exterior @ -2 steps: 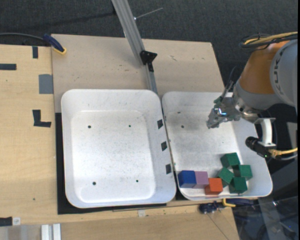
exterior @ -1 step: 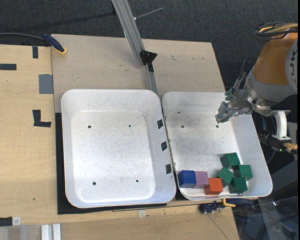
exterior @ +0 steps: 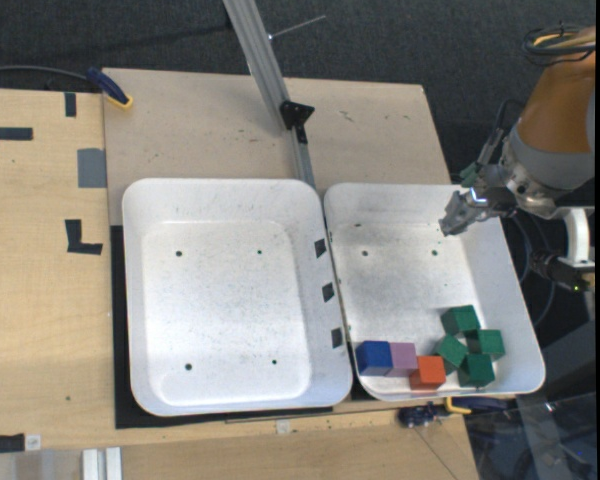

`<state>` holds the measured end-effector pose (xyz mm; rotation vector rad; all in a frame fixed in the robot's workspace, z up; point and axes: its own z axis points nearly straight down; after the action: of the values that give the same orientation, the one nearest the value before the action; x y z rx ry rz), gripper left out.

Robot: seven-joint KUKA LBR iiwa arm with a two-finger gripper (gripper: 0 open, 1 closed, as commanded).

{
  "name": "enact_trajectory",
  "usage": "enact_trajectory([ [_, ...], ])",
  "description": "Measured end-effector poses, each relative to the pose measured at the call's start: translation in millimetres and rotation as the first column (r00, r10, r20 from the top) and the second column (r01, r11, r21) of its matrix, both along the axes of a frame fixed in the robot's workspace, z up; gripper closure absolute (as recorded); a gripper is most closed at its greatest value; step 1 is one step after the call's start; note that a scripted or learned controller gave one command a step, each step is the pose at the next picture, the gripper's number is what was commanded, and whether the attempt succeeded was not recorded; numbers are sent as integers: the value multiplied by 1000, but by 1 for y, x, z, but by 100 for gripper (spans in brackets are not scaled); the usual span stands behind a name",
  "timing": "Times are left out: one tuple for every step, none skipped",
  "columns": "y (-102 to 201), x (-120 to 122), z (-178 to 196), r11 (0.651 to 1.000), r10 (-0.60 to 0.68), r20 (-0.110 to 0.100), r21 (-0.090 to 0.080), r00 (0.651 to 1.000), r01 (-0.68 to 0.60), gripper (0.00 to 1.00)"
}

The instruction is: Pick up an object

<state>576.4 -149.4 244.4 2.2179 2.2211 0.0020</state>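
Seven small blocks sit bunched in the near corner of the right bin, all close to its front rim. Lowest on the left is a blue cube, with a pale purple cube touching its right side. An orange cube lies just in front and to the right of the purple one. Four green blocks crowd beside it: one farthest back, one touching the orange cube, one toward the bin's right wall, and one nearest the front rim. None of them is lifted; all rest on the bin floor.

Well apart from this cluster, the claw hangs over the far right part of the same bin, near its right wall, pointing down and leftward. Nothing is visible between its tips, and whether it is spread or closed cannot be told from this angle. Behind it the grey arm with its orange band comes in from the right.

Beside the right bin, their rims touching, sits the left bin, speckled with dark marks. Both rest on a pale wooden surface. A slanted metal rail crosses from the top toward the gap between the bins, and a blue and yellow clamp lies at the surface's far left corner.
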Motion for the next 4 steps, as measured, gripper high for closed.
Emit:
enact_trajectory([
  [44, 16, -10, 1000, 4, -4, 2, 1000, -4, 100],
  [89, 36, -18, 1000, 4, -4, 2, 1000, -4, 100],
  [140, 39, -17, 1000, 5, -4, 2, 1000, -5, 100],
  [198, 63, -12, 1000, 6, -2, 3, 1000, -6, 100],
])
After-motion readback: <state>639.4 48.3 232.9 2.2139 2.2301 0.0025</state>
